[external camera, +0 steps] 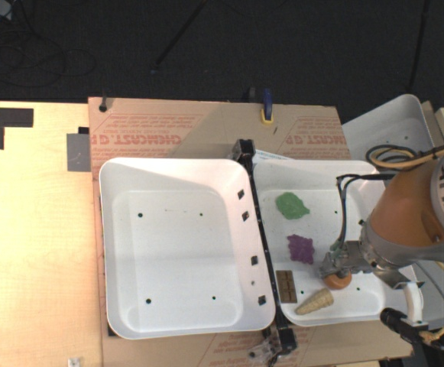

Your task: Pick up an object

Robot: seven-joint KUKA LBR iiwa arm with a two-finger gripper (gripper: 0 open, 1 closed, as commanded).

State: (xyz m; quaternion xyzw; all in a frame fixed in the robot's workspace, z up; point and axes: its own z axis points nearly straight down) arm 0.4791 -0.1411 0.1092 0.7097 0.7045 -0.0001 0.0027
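Cone-shaped tan piece near the lower edge of the right bin, just above it an orange object under the gripper, grip state cannot be told, purple lump at centre, green lump higher up, left bin alongside.

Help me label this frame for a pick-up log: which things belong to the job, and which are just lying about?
Job:
- tool, low in the right bin
- orange object right at the tool
- purple piece
- green piece
- tan cone

Lying about:
- left bin
- cardboard sheet
- blue clamp
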